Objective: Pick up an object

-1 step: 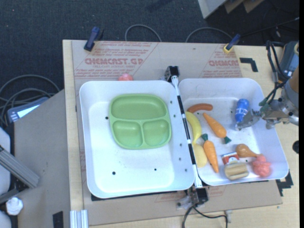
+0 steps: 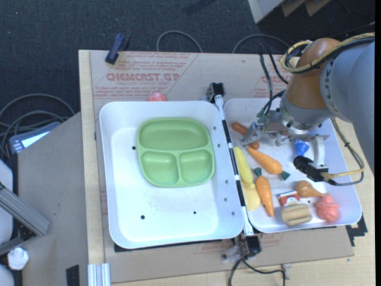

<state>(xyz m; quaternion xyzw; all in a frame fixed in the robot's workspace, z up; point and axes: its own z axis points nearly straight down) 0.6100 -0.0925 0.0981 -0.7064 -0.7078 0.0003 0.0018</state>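
Your hand (image 2: 260, 131) sits low in the right bin (image 2: 351, 210), and you cannot tell its state; a small orange carrot (image 2: 239, 127) lies just left of it; a larger carrot (image 2: 265, 160) lies just below; the green tray (image 2: 175, 151) occupies the left bin (image 2: 119, 219).

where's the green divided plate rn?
The green divided plate lies in the left bin, toward its far half, across the divider from the corn cob.

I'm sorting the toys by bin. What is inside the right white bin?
The right white bin holds two orange toy carrots, a yellow corn cob, a pink lumpy toy, a bread-like roll and a blue piece. The grey arm covers its far part.
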